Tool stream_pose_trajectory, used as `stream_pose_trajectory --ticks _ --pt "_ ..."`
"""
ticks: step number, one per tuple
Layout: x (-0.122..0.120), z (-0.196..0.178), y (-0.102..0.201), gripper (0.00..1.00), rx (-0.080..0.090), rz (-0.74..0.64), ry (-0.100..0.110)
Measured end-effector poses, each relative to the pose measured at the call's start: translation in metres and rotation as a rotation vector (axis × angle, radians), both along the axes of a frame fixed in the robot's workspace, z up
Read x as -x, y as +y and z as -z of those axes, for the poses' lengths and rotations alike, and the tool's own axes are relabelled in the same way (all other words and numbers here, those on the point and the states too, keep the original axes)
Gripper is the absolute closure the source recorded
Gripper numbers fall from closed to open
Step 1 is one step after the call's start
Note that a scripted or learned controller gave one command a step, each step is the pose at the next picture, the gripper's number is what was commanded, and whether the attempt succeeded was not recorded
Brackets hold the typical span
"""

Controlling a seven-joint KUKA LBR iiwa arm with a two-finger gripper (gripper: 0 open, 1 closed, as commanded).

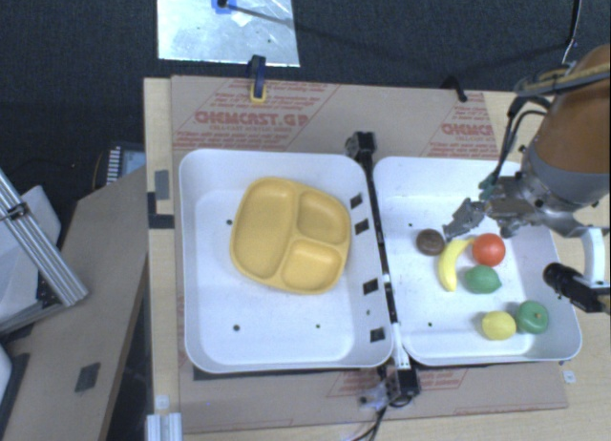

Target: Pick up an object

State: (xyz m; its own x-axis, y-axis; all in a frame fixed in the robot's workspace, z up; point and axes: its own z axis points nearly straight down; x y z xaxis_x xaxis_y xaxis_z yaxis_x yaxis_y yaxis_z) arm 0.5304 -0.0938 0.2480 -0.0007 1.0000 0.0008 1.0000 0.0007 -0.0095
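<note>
While one yellow tray (289,235) fills its bin, six fruits (482,280) share another.

Dark carpet floor (76,48) w/ shiny metal sheet (227,10); cardboard-covered bench (315,115), aluminium rail (33,239) at left.

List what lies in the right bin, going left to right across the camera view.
Brown round fruit → banana → lime → lemon → green apple. The red tomato sits directly above the lime, so its place is left out.
</note>
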Motion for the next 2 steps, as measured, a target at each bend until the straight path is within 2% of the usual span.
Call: stream_pose_trajectory --ticks 1,2 --pt "-0.002 -0.005 0.0 0.0 0.001 -0.002 -0.011" --pt "0.0 0.037 -0.001 0.0 0.0 0.0 -0.007"
